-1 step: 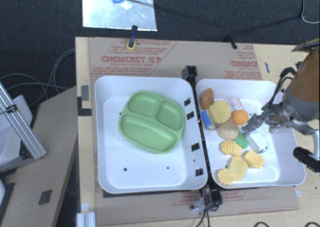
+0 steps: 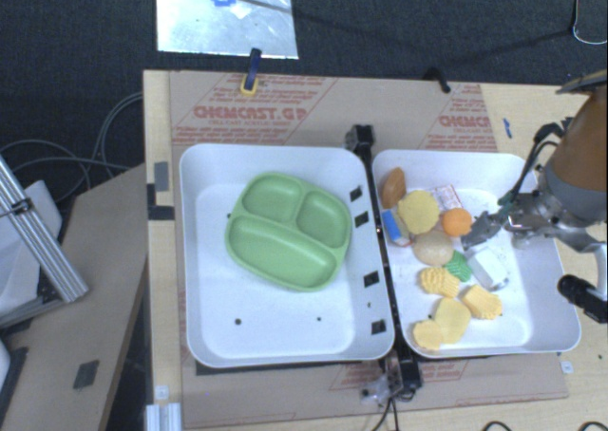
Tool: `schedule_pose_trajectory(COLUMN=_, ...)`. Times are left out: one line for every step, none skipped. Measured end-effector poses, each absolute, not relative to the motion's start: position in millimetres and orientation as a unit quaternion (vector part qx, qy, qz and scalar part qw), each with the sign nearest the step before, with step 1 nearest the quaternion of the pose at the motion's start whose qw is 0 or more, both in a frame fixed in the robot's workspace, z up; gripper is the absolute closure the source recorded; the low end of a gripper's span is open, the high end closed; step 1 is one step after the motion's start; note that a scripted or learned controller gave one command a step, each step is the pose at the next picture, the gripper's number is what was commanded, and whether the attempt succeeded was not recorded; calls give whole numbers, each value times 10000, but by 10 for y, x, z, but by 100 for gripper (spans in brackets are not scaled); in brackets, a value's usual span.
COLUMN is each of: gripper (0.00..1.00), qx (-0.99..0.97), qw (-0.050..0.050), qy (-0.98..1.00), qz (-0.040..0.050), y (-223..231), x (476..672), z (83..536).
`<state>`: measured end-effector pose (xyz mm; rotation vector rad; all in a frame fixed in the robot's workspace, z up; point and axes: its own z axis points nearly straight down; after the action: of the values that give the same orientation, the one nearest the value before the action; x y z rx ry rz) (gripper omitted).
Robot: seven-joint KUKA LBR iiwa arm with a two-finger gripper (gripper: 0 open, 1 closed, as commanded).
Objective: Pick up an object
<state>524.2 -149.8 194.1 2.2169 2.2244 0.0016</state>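
At right of frame, the gripper [image 2: 486, 233] hangs low over the right bin [image 2: 541, 329], fingers apparently parted with nothing visibly between them, placed beside the clustered toy food [image 2: 439, 249], presumably to select one piece; the green tray [image 2: 288, 230] occupies the left bin [image 2: 214, 325].

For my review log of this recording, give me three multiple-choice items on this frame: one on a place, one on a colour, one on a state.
1. Where does the green divided tray lie?
A. left bin
B. right bin
C. on the cardboard outside the bins

2. What colour is the small round ball among the toy foods?
A. blue
B. orange
C. purple

3. Where is the tool?
A. over the left bin
B. over the right bin, beside the toy foods
C. off the bench

Key: 1 A, the tray sits inside the left bin. 2 B, the ball is orange. 3 B, the tool hangs over the right bin near the pile.
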Motion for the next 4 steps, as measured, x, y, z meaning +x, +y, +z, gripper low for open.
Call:
schedule_pose_trajectory(gripper=0, qx=7066, qw=-12, qy=7076, qz=-4, y=-1500, x=5238, z=1524)
schedule_pose_trajectory(gripper=0, qx=7071, qw=65, qy=7071, qz=11, y=-1478, x=5185, z=1091)
schedule_pose_trajectory(gripper=0, qx=7072, qw=120, qy=7069, qz=54, y=-1504, x=5248, z=1049)
schedule_pose_trajectory(gripper=100, qx=7078, qw=171, qy=7062, qz=52, y=-1532, x=5262, z=1151)
